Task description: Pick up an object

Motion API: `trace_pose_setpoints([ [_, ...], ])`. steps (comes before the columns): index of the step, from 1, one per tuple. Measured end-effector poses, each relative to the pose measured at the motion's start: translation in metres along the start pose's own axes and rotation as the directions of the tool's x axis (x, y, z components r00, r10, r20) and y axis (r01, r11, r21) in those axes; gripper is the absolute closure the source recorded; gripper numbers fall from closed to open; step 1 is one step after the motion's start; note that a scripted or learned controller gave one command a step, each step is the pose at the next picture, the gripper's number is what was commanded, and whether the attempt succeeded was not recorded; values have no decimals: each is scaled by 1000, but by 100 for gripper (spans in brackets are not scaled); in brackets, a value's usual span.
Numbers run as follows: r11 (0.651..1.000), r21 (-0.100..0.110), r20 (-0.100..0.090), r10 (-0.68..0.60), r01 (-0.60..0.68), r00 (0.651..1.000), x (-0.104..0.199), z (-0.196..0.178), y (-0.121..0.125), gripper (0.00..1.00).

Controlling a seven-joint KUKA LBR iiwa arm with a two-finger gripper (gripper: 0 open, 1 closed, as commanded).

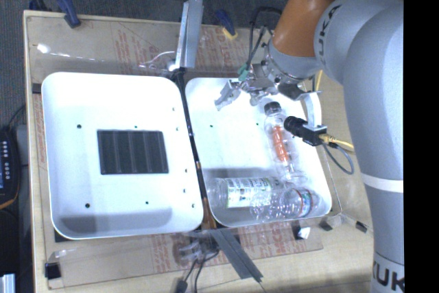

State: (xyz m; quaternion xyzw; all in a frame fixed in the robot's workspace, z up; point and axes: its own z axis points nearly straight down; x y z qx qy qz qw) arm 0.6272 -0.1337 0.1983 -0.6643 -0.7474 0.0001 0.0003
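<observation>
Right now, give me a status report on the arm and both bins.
Tool up over the right white bin, nothing between its fingers. Two clear plastic bottles lying in that bin. Left white bin has a dark ribbed rectangle.

Bench point(41, 58) bears left bin point(68, 96), right bin point(212, 110), side by side.
</observation>
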Motion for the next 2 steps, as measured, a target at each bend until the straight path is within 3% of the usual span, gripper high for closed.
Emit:
trace_pose_setpoints([
  [1, 967, 7, -1, 256, -256, 967, -70, 61, -36, 0],
  [2, 978, 1, 0, 210, -210, 978, -64, 9, -55, 0],
])
